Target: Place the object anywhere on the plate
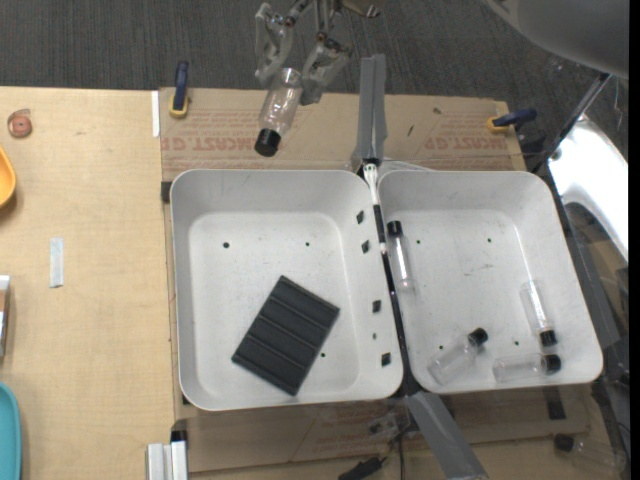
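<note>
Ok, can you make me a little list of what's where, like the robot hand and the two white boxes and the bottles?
gripper: high above the bench, beyond the left bin's far edge
held thing: clear vial with black cap between the fingers, tilted, cap end lowest
left bin: holds the dark ridged plate, lying flat and turned at an angle
right bin: holds four more clear vials with black caps: one by its left wall, three near its near right corner
vial on plate: not yet

Gripper (pixel 296 66) up high at top, fingers clamped on clear vial (pixel 278 111), tilted.
</note>
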### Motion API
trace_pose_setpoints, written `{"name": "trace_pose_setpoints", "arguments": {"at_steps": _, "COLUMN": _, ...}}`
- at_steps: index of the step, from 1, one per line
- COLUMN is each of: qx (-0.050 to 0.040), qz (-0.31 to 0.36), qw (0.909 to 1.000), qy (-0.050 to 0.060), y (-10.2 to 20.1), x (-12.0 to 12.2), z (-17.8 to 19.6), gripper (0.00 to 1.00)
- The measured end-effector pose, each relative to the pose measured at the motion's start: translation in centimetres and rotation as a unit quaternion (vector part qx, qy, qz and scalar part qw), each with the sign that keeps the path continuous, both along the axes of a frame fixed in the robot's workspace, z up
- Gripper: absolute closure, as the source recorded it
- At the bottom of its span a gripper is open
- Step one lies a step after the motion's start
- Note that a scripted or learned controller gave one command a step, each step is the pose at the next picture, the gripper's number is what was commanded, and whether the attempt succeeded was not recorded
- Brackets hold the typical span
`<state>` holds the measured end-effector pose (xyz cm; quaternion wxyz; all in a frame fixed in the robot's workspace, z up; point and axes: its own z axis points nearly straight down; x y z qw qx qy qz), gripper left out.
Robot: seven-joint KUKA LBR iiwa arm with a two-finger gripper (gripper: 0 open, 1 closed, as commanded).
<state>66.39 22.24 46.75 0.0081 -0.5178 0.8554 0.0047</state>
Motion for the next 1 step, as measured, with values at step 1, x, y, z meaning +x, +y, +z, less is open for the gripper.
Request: {"name": "trace_pose_setpoints", "arguments": {"at_steps": 1, "qx": 0.0022, "qz": -0.003, "qw": 1.0000, "qy": -0.001, "y": -0.16, "x": 0.20, "z": 0.85, "gripper": 1.00}}
